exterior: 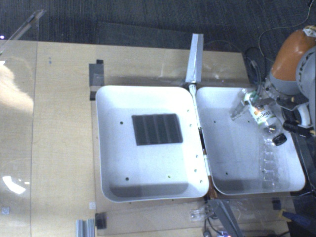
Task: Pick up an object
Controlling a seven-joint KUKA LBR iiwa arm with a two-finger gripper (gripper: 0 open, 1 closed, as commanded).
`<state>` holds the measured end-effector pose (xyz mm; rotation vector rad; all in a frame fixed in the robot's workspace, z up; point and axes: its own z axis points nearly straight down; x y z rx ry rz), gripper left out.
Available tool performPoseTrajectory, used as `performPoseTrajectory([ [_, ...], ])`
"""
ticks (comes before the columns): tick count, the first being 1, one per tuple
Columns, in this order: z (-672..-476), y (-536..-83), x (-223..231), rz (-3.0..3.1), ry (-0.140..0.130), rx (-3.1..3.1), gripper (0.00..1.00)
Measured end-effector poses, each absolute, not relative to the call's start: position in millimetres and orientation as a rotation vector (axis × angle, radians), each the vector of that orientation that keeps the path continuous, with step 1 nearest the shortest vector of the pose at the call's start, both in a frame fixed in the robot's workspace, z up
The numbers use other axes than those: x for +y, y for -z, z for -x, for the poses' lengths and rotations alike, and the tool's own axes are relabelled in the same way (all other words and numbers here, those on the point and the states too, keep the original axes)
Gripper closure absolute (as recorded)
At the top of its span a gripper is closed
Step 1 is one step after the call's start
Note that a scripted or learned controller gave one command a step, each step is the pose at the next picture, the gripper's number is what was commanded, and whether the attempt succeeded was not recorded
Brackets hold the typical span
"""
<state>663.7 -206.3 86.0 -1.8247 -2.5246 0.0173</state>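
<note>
Tabletop (59, 147): pale wood, bearing two shallow white bins side by side, with dark carpeted floor (148, 9) beyond the far edge.

Left bin (111, 181): white, rounded corners. Holds one dark ribbed pad (157, 129), rectangular, lying flat near the bin's middle, slightly toward the far side, well apart from every wall.

Right bin (222, 181): white, touching or just beside the left bin along the shared edge. Holds a labelled clear object (260, 114) in the far right corner, tilted, with a see-through part reaching toward the bin's middle. Also holds a clear ribbed object (269, 164), hard to make out, lying along the right wall nearer the camera.

Arm (291, 58): grey with orange band, entering from the right above the right bin's far right corner.

Gripper (274, 126): low over that corner, right at the labelled clear object. Open or closed: cannot tell. Held or merely beside: cannot tell.

Metal bar (195, 58): upright strip at the far side, where the two bins meet.
</note>
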Motion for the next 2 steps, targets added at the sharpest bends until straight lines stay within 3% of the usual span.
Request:
performPoseTrajectory([
  [1, -662.8, -85.7, -208.6, 1.626, -0.019, -2.655, 0.0],
  [2, -663.6, -95.6, -207.1, 1.621, -0.019, -2.659, 1.0],
])
